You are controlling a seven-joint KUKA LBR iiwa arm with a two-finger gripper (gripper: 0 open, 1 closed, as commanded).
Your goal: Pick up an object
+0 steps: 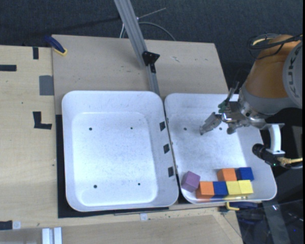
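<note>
Arm: your KUKA arm (274,70) comes in from the right edge, orange band up top, grey wrist leaning over the right bin (193,111).
Gripper: the gripper (216,127) hangs above the middle of the right bin's floor, tilted toward the left, well apart from the blocks.
Fingers: you can see two fingers (208,124) splayed apart with nothing between them; they are spread, and no block is in there.
Purple block: the purple block (191,180) sits alone near the right bin's front left corner, turned a little off square, just beside the orange one.
Front row: orange block (206,188), blue block (220,188) and then a yellow block (233,187) with a second yellow block (245,186), side by side and touching along the front wall.
Back row: a second orange block (226,175) and a second blue block (245,174) sit just behind that row, touching it.
Left bin: the left bin (71,111) lies right beside the right one, their rims meeting in the middle; four small dark dots mark its floor.
Bench: the wooden bench (91,60) carries both bins, with a grey metal rail (134,27) slanting down from the top to the join between them.
Cable: a black fitting with a yellow-tipped cable (272,156) hangs off the wrist at the right bin's right rim.
</note>
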